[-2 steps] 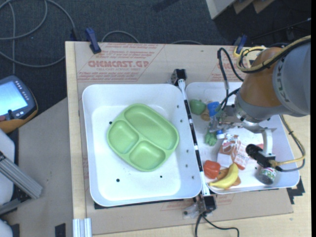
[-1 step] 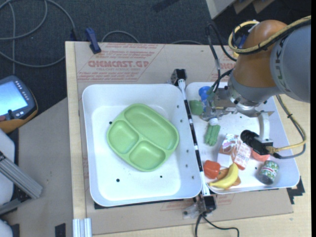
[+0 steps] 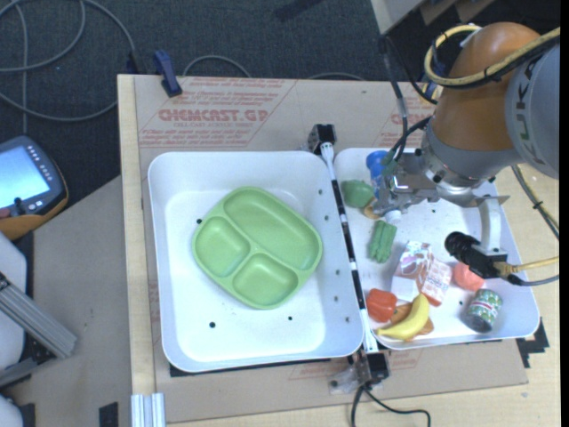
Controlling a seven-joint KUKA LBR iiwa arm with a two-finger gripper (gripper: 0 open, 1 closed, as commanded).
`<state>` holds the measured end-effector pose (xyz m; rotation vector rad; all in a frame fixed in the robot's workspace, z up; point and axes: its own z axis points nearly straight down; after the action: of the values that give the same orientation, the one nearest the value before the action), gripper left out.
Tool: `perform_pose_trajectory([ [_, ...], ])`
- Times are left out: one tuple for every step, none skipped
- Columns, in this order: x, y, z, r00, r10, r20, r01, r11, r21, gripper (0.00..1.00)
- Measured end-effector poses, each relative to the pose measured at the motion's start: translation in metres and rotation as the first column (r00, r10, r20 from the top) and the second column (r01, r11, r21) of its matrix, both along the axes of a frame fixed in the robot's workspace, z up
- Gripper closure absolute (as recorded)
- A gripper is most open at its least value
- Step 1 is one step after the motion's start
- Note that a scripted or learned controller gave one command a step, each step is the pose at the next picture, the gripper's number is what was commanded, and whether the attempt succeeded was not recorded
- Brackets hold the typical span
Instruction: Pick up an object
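Arm: the grey arm (image 3: 498, 87) with its orange band reached in from 3 o'clock and hung over the far part of the right bin (image 3: 524, 314).
Hand: the hand (image 3: 394, 194) sat low at the bin's 11 o'clock corner; whether it was apart or together could not be told, since the wrist body covered it from above.
Nearest things: a blue piece (image 3: 377, 162) and a pale green lump (image 3: 358, 193) lay just beside the hand, toward 9 o'clock of it; a darker green ridged block (image 3: 382, 240) lay near, toward 6 o'clock.
Other candidates: a red-and-white wrapped packet (image 3: 425, 269) mid-bin, a banana (image 3: 407, 320) touching a red-orange piece (image 3: 381, 303) at the near edge, a small can (image 3: 484, 310) toward 5 o'clock, and a salmon-coloured piece (image 3: 467, 277) beside it.
Left bin: the left bin (image 3: 178, 327) carried a green divided plate (image 3: 257, 246), well apart from the hand.
Table: the table (image 3: 142, 238) bore both bins side by side.
Task state: judged not yet done; nothing was seen held.
Risk, crowding: the things near the hand sat close together and against the bin wall, so a closing hand could nudge one aside or catch two at once.
Risk, wall: a descent this near the corner could strike the rim or the divider clip (image 3: 322, 137).
Risk, shape: the rounded pale lump would likely squirt free of a shallow pinch.
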<state>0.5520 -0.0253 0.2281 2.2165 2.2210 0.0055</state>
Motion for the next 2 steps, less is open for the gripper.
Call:
perform_pose_trajectory([
  [0.0074,-0.0091,-0.0027,1.0,-0.003,-0.003,0.003,1.0,-0.001,1.0],
  [0.0072,-0.0089,-0.0025,1.0,-0.002,-0.003,0.002,1.0,0.0,0.0],
])
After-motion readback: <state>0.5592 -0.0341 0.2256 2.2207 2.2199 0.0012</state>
